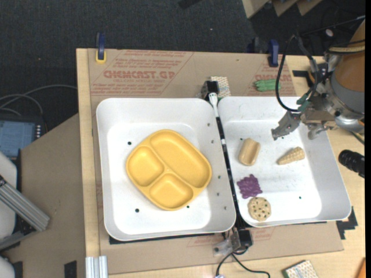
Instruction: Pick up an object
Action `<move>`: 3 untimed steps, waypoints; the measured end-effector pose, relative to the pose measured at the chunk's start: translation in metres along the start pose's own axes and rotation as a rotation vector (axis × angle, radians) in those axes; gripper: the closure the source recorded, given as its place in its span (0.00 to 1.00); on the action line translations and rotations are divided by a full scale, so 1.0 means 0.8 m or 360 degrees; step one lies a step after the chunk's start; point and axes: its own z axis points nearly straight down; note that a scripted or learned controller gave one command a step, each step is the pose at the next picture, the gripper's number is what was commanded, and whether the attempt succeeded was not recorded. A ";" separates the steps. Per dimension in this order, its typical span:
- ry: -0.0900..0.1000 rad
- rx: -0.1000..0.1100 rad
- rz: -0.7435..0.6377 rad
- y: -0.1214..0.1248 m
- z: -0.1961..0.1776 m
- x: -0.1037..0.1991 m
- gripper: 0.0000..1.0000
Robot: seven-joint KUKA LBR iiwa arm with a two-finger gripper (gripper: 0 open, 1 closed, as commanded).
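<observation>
Hovering above the right bin [330,172], the end effector [298,131] spreads its fingers apart, gripping nothing. The waffle cone [291,155] lies just below it; the tan cylinder [248,152] sits left of the cone.

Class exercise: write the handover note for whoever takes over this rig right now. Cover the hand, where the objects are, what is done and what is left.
Hand: open, holding nothing, over the upper part of the right bin.
Right bin: tan bread piece, ice cream cone, purple grapes, cookie.
Left bin: yellow divided plate.
Done: nothing picked up yet.
Left: lower onto one object, probably the cone, grasp and lift.
</observation>
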 end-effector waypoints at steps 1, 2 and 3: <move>0.0003 0.0023 0.0002 0.048 0.201 -0.025 0.00; 0.0002 0.0001 0.0004 -0.038 0.248 0.002 0.00; -0.0003 -0.0008 -0.0003 0.030 0.247 -0.004 0.00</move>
